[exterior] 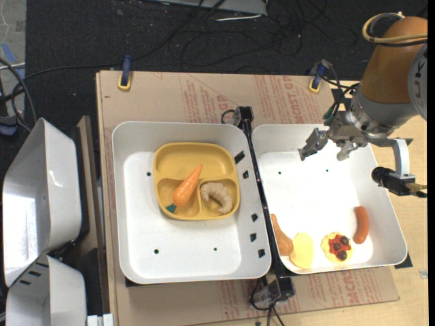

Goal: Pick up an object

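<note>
Hand [329,146] open above right bin [292,182]

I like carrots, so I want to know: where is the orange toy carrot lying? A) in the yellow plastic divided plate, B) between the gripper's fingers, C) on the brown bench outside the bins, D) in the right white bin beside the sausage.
A: the orange toy carrot lies in the yellow plastic divided plate inside the left white bin, next to a pale toy shrimp.

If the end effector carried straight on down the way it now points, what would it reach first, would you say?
Probably the bare floor of the right bin: the end effector hangs over its upper part, apart from the toy foods along the near edge, though depth is hard to judge.
</note>
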### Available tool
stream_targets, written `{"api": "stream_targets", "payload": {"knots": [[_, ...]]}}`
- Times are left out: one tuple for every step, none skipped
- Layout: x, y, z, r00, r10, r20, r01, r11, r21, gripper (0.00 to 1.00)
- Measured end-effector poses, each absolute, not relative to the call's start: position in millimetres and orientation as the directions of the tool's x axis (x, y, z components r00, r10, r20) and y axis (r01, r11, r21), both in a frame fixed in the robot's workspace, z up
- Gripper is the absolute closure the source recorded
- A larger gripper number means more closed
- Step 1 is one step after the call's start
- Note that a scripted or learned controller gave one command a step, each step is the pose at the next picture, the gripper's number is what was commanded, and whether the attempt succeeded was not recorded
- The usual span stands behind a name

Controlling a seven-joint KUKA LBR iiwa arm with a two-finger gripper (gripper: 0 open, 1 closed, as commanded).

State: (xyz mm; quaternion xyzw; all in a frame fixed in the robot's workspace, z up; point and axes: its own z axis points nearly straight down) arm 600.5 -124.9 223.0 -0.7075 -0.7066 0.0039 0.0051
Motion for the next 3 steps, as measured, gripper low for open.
{"api": "stream_targets", "payload": {"knots": [[603.2, -124.6, 230.0, -0.001, 1.0, 0.0, 1.0, 0.001, 0.0, 0.0], [605.3, -132.4, 170.2, 0.002, 1.0, 0.0, 1.0, -0.002, -0.005, 0.0], [611.2, -137.7, 111.3, 0.002, 1.0, 0.0, 1.0, -0.002, -0.005, 0.0]]}}
